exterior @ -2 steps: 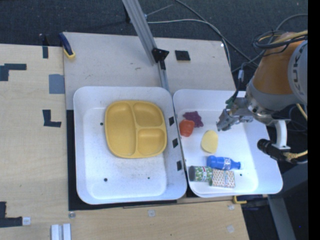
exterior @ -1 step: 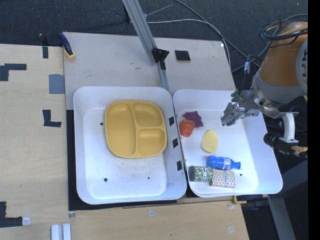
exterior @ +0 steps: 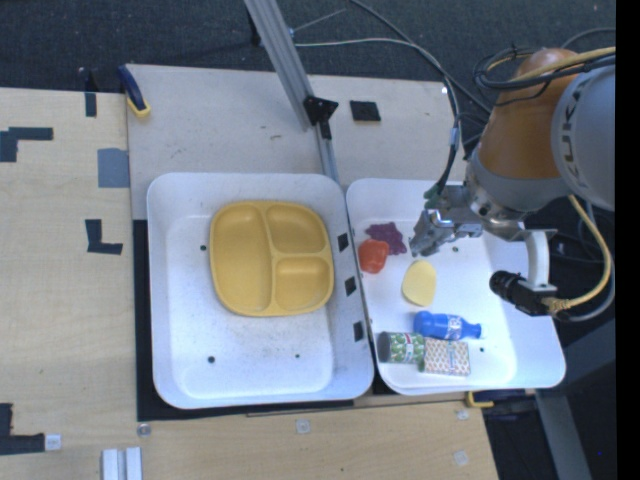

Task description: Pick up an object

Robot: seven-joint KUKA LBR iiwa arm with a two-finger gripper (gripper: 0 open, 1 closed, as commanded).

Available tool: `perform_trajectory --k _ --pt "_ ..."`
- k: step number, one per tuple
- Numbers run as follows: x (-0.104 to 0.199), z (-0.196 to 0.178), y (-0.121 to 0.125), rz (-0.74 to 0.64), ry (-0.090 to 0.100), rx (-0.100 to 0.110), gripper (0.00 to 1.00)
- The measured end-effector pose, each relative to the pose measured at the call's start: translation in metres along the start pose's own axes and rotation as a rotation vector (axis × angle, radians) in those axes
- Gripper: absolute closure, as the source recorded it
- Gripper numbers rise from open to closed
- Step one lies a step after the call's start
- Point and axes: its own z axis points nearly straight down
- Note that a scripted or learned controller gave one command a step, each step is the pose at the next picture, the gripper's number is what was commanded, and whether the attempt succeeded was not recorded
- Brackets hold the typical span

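The right bin (exterior: 520, 358) holds a purple grape cluster (exterior: 385, 235), a red-orange tomato-like piece (exterior: 373, 257), a pale yellow rounded piece (exterior: 420, 284), a blue bottle (exterior: 446, 326) lying on its side and a green-and-white packet (exterior: 425, 352). My gripper (exterior: 427, 240) hangs over the bin's upper middle, just above the yellow piece and to the right of the grapes. Nothing shows between its fingertips.
The left bin (exterior: 180, 348) bears a yellow divided plate (exterior: 271, 258). A slanted metal pole (exterior: 285, 53) rises behind the bins. Cables trail across the dark floor at the top, and a black cable fitting (exterior: 512, 288) hangs over the right bin's right side.
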Motion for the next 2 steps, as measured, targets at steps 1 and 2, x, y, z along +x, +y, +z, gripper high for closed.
perform_trajectory --k 1,2 --pt "0.054 -0.009 0.001 -0.002 0.001 -0.001 1.00" --pt "0.101 0.003 -0.001 -0.001 0.000 0.002 1.00"
